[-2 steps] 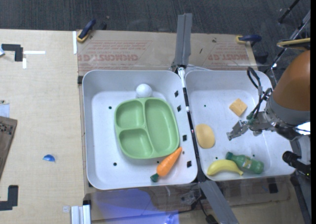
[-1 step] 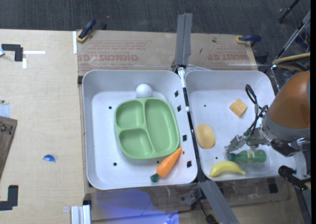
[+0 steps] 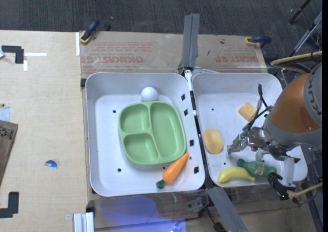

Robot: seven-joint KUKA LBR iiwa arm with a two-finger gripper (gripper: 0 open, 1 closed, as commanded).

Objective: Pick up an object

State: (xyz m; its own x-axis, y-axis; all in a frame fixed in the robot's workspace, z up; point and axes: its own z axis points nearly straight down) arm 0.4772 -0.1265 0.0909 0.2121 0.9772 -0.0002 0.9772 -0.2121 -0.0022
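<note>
Left bin point(image 3: 97, 139): green divided plate point(image 3: 152, 132), white ball point(image 3: 149, 93) just behind it, toy carrot point(image 3: 175, 168) at its front right corner. Right bin point(image 3: 225, 90): yellow oval piece point(image 3: 213, 141), banana point(image 3: 236, 175), green bottle-like toy point(image 3: 257, 167), tan block point(image 3: 247, 110). Gripper point(image 3: 240, 144) low over the right bin, between oval piece and green toy; jaw state cannot be made out.

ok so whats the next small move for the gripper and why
Probably a short drop toward the banana. The gripper hangs in the right bin with nothing visibly between its fingers, and the banana lies just below it, beside a green object.
</note>
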